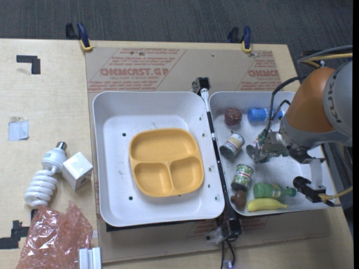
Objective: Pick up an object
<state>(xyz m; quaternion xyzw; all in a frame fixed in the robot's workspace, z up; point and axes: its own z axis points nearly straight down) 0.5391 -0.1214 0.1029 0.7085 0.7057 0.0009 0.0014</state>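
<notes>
From my remote seat, the gripper [263,151] sits low in the right bin [224,102], roughly mid-bin, but I honestly can't tell how the claw is set. It's crowded in there. At its 9 o'clock a small tin [231,145] lies tilted, and at 7 o'clock a green-labelled can [242,176] stands near. Further down at 6 o'clock are a green bottle [273,191] and a banana [267,205] just beside it, with a dark brown lump [239,198] at their left end. Up around 11 o'clock there's a dark red ball [233,116]; a blue cylinder [257,114] sits at 12. The left bin [112,111] carries a yellow divided tray [166,162]. Off to the far left, a spiral bulb [45,179] and white cube [77,169] lie on the bench.
</notes>
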